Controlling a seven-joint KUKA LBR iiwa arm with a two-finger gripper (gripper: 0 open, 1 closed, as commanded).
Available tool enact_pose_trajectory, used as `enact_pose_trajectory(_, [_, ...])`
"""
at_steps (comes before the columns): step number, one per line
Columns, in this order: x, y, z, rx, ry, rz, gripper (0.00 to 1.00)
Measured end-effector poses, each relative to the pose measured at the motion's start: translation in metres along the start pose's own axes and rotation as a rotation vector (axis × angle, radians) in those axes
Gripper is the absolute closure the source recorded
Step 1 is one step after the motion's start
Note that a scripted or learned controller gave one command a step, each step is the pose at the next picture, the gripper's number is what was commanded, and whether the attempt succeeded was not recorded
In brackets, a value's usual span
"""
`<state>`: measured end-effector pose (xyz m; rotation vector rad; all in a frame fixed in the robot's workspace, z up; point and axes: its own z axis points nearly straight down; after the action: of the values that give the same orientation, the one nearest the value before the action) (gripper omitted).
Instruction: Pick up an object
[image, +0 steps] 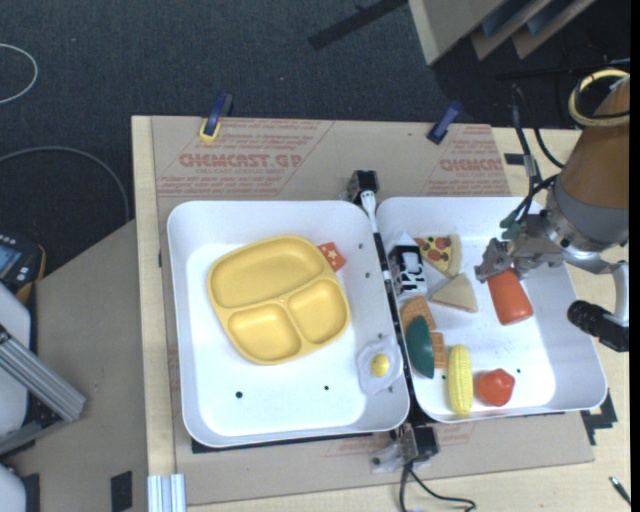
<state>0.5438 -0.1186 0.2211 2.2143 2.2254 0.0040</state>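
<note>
The robot arm (600, 170) is fat and round, with a wide orange band and a shiny grey ring under it. Black cables (528, 150) run along its side. The gripper (505, 262) is small, grey metal with dark parts.

Even, bright overhead light falls on the 2 white bins, and the left bin (200, 330) looks nearly washed out with faint glare. Shadows beside the yellow divided plate (278, 297) are soft and short. Around the bins the dark floor (80, 90) is dim, and the whole picture is slightly soft and grainy.
</note>
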Motion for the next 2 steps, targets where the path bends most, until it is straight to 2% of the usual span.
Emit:
enact_pose_trajectory(1, [0.050,0.039,-0.006,-0.001,0.001,-0.002,1.00])
enact_pose_trajectory(2, [0.057,0.028,-0.009,0.005,0.001,0.004,1.00])
